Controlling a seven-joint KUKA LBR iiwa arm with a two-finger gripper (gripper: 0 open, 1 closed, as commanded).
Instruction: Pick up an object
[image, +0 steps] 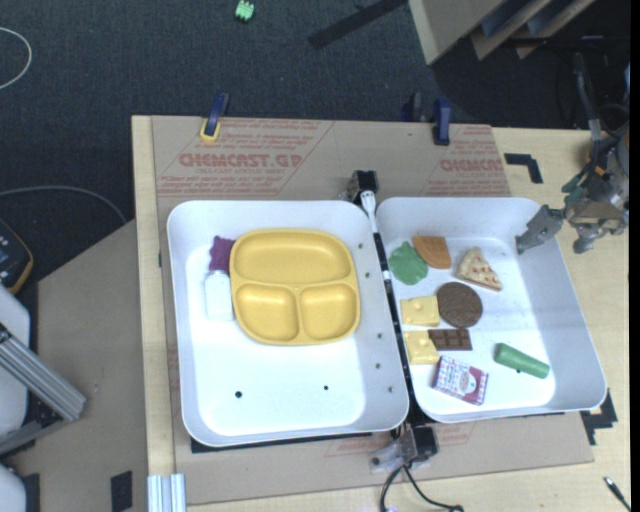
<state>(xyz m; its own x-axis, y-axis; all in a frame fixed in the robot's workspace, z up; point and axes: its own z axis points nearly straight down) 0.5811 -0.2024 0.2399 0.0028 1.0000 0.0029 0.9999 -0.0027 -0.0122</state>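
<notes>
Overhead, gripper (540, 228) above right bin's (575, 300) far edge — fingers spread, nothing between.

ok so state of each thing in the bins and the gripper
yellow tray: upright, compartments bare, left bin
purple item: partly under tray's edge
green cylinder: lying on its side
red packet: lying flat
pizza slice: lying flat
gripper: over right bin's rim, holding nothing

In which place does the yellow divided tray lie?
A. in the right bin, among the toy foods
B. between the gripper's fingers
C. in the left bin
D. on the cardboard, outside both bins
C: the yellow divided tray rests inside the left bin, apart from the toy foods.
</notes>
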